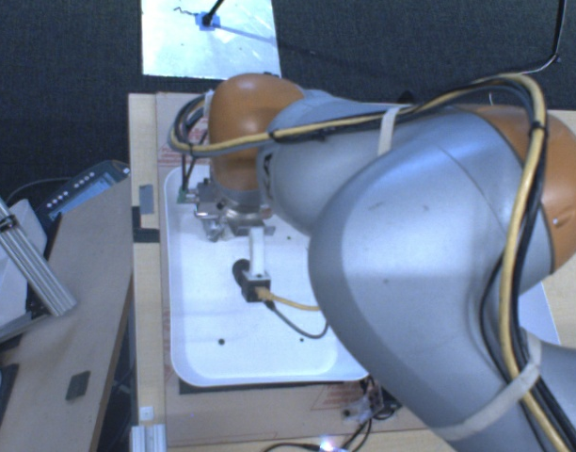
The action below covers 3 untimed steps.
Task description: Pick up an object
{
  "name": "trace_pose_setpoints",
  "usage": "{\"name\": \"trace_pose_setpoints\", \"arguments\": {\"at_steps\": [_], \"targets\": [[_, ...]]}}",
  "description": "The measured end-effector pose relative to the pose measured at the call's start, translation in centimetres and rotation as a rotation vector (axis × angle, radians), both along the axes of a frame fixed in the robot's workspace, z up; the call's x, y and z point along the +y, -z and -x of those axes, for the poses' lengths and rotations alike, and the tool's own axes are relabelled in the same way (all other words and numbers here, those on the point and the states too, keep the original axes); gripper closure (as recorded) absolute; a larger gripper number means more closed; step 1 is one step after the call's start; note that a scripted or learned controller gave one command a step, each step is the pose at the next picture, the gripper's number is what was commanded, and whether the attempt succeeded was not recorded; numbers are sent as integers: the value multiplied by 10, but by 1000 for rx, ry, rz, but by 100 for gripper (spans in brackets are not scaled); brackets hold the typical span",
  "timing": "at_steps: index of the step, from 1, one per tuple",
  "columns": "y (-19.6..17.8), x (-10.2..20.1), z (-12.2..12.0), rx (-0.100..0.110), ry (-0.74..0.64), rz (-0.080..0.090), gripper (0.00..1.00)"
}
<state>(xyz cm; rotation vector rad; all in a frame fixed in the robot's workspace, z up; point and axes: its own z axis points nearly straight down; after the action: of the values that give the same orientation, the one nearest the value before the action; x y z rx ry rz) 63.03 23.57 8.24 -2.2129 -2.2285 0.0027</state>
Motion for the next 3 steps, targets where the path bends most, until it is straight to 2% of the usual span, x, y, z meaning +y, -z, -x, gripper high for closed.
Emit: {"name": "trace_pose_setpoints", "arguments": {"at_steps": [1, 2, 3], "targets": [[-178, -1, -42, -23, 0, -7, 100], [-82, -2, 18, 8, 6, 2, 100], [-61, -2, 38, 2, 7, 0, 100]]}}
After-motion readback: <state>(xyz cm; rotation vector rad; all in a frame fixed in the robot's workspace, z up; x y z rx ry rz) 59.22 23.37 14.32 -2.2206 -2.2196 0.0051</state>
